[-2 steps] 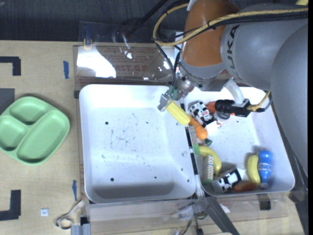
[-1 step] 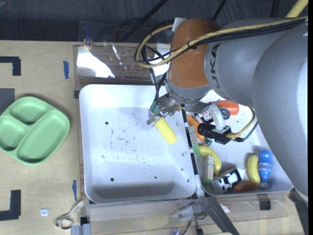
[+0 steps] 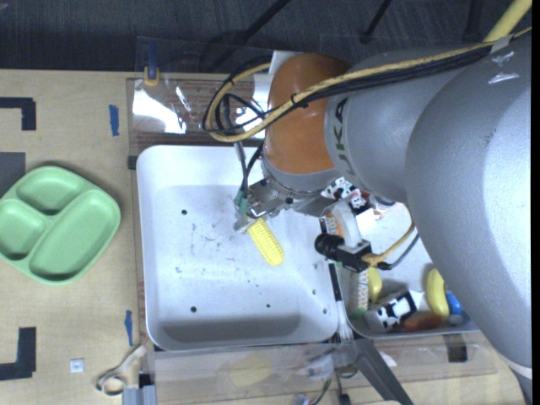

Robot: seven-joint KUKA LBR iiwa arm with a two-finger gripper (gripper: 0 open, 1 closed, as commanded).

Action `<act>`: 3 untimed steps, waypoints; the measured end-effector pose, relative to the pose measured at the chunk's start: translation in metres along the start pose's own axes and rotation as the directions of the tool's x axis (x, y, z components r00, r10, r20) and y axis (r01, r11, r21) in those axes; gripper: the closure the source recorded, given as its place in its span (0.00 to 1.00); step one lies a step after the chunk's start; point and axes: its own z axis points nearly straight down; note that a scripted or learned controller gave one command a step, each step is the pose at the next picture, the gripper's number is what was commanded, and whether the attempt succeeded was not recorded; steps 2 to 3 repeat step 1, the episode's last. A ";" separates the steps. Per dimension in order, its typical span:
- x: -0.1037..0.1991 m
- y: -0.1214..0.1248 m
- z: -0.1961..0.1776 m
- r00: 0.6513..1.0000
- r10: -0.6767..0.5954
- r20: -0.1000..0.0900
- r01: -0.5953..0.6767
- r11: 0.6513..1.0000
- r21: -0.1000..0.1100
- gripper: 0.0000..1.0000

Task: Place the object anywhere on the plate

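- A green plate [image 3: 57, 224] with three compartments sits on the wooden bench [image 3: 76, 108], left of and apart from the white bin [image 3: 169, 251].
- A yellow corn cob [image 3: 267, 242] hangs over the middle of that bin, its upper end between the fingers of the gripper [image 3: 251, 214], which clamps it.
- The arm [image 3: 405, 142] reaches in from the right, its orange band above the gripper.
- Small toys [image 3: 405, 304] lie in the right bin.

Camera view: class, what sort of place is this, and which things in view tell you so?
Probably a robotics lab test bench: a grey arm with its gripper over a white bin, toy corn, and a green divided plate on taped wood.
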 end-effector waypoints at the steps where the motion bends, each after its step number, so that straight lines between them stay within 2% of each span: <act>1: 0.000 0.000 0.000 1.000 0.000 0.000 0.000 1.000 -0.001 0.00; 3: 0.000 0.000 0.000 1.000 0.000 0.000 0.000 1.000 -0.001 0.00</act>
